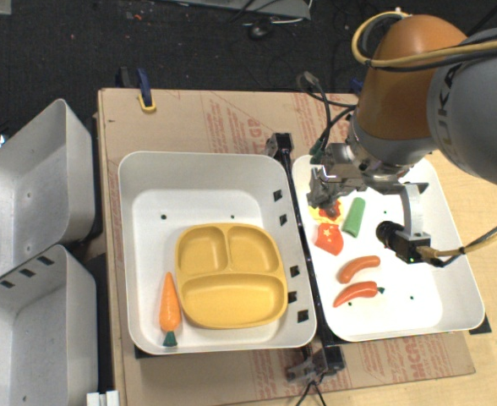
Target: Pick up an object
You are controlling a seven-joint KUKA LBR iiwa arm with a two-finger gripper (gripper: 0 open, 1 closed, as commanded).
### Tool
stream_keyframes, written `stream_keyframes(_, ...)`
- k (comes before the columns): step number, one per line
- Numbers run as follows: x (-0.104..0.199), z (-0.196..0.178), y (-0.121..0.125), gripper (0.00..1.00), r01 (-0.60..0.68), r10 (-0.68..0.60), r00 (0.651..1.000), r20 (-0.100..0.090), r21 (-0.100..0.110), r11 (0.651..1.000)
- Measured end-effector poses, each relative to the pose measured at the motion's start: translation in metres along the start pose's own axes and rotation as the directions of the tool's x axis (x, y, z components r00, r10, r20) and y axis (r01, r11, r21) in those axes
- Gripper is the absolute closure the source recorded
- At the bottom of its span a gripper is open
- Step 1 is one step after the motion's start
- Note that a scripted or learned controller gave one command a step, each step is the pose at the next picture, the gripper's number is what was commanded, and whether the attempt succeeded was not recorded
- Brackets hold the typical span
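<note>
My gripper (326, 197) hangs low over the left part of the right bin (439, 311), under the orange band of the arm. Just below it lies a small yellow and red piece (327, 213), partly hidden by the gripper. A green cylinder (354, 216) lies right beside the gripper. A red chunk (330, 239) sits a little nearer the front. Further forward lie an orange-red sausage (358, 267) and a red chili (355, 293). I see nothing held.
The left bin (147, 184) holds a yellow divided plate (230, 311) with an orange carrot (170, 304) beside its left edge. A black camera unit on a cable (401, 239) hangs over the right bin. Folded white bins (29, 193) stand at the far left.
</note>
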State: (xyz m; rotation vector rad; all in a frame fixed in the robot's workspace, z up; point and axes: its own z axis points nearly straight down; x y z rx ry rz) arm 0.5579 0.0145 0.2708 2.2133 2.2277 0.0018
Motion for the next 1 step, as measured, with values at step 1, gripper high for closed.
stream_keyframes(1, 0.0475, 0.0206, 0.0111, 1.00, 0.001, -0.001, 1.000, -0.001, 0.004, 1.000)
